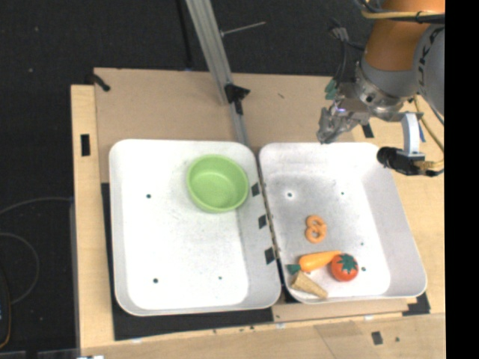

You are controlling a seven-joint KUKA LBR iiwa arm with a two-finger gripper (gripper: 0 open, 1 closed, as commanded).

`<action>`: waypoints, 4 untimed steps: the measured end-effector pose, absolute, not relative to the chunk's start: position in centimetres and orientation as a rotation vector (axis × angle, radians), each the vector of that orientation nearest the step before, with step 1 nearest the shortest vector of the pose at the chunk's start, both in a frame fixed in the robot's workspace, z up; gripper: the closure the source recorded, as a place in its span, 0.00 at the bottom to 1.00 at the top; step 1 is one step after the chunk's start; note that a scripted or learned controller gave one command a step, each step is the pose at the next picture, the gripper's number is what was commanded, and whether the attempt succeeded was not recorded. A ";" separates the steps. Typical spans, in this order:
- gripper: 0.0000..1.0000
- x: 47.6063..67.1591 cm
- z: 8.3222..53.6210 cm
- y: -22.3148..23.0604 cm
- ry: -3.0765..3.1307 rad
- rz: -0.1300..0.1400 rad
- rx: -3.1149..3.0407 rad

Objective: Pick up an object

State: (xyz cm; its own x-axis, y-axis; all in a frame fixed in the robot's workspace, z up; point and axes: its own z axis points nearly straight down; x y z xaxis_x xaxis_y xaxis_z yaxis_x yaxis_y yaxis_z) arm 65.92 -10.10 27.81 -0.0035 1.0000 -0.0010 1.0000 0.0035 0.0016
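Dark carpet-looking floor all around, and on it sits a tan counter (172, 96) carrying two shallow white bins side by side.

Going left to right: the left bin (142, 275) has just a green bowl (218, 183) sitting upright near its far right corner, close to the divider between the bins. A grey metal pole (213, 51) slants up from the counter's far edge, just behind where the bins meet, probably some stand or mount.

The right bin (352, 170) has all the pickable small stuff bunched in its near left corner: an orange pretzel-shaped piece (316, 229) a bit further in, then an orange carrot (318, 260), a tan wedge-ish thing (309, 286) and a red tomato (344, 268) close together along the near wall. My guess is they slid down there, since the bin looks tilted that way.

The pincer (331, 126) hangs over the far edge of the right bin, well apart from the toys, nothing between its tips. I can't tell whether it's released or clenched, too small and dark. Any grab means travelling toward the near left corner, and that crowding by the wall could make it fiddly.
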 end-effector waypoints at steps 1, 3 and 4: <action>1.00 63.6 26.5 -6.0 2.223 0.001 2.217; 1.00 60.0 25.2 2.3 2.228 -0.002 2.216; 1.00 58.3 23.9 7.5 2.230 -0.001 2.215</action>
